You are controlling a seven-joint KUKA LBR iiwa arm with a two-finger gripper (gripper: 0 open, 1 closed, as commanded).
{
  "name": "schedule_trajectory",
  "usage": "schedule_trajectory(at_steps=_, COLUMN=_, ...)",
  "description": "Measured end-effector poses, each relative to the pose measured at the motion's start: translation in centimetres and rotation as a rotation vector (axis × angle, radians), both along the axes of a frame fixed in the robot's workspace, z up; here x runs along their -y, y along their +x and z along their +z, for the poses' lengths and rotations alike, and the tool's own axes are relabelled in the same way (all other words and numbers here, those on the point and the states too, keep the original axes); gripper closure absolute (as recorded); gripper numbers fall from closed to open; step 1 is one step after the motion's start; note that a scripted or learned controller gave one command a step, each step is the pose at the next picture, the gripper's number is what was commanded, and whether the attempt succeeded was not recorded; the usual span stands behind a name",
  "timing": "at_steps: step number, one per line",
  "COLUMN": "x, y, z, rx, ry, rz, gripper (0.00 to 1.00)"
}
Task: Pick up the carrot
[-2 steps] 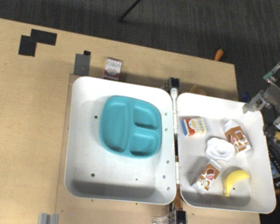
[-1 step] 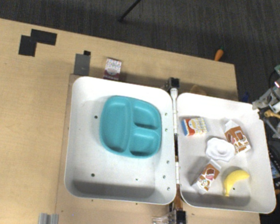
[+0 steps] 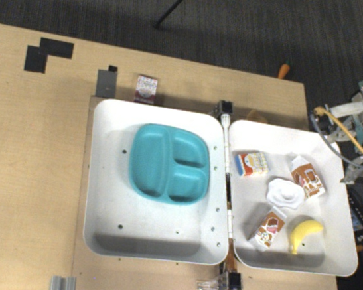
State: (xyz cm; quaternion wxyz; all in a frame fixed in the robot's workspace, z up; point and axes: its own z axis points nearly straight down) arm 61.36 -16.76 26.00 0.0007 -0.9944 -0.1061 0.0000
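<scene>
A small orange thing (image 3: 284, 70) pokes up at the bench's far edge, behind the right bin (image 3: 345, 264). It is too small to tell whether it is the carrot. The right bin holds a yellow banana (image 3: 304, 233), a white crumpled item (image 3: 286, 192) and three small cartons (image 3: 251, 163) (image 3: 307, 178) (image 3: 268, 229). My gripper (image 3: 362, 136), wrapped in cables, hangs at the right edge of the view, above the right bin's far right corner. It touches none of the items.
A teal divided plate (image 3: 169, 164) lies in the left bin (image 3: 99, 230). A small patterned cube (image 3: 146, 88) and a dark block (image 3: 106, 81) stand behind the left bin. A black clamp (image 3: 224, 108) sits between the bins.
</scene>
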Motion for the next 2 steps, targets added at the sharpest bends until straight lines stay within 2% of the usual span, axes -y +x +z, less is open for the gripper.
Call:
schedule_trajectory(at_steps=1, x=3.8, y=3.6, z=-6.0, rx=-0.005, ry=-0.001, rz=0.016, gripper=0.00)
schedule_trajectory(at_steps=2, x=3.4, y=4.0, z=-4.6, rx=0.001, ry=-0.001, rz=0.035, gripper=1.00)
